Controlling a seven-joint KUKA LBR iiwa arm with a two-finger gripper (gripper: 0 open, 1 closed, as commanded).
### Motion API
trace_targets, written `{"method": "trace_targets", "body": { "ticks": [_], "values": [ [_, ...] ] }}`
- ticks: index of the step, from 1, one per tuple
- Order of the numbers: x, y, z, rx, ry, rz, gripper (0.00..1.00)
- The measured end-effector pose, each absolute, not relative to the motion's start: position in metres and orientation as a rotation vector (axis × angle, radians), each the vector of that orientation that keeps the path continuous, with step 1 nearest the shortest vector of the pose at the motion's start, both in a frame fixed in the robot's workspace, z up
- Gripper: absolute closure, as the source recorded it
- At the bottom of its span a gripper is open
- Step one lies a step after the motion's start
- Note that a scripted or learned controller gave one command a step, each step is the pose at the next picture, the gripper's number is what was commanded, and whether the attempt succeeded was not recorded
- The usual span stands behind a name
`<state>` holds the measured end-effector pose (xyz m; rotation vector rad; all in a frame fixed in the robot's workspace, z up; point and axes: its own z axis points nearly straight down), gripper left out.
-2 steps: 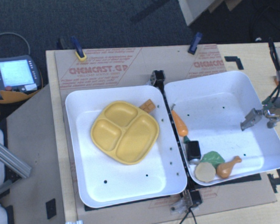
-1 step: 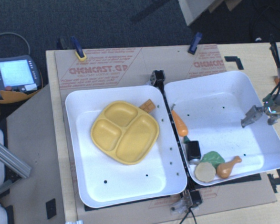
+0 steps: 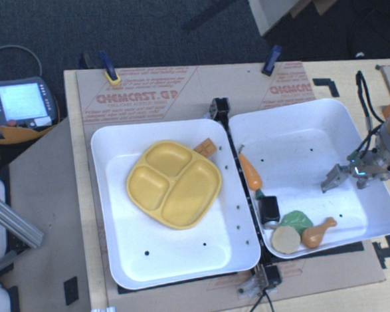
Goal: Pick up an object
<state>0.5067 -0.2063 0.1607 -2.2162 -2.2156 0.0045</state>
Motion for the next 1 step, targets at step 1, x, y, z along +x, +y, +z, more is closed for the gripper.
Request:
{"method": "trace_targets", "body": {
  "ticks": [1],
  "values": [
    [0.5034,-0.2088,0.1193,-2.22,-2.22,0.001,0.0]
  ]
}}
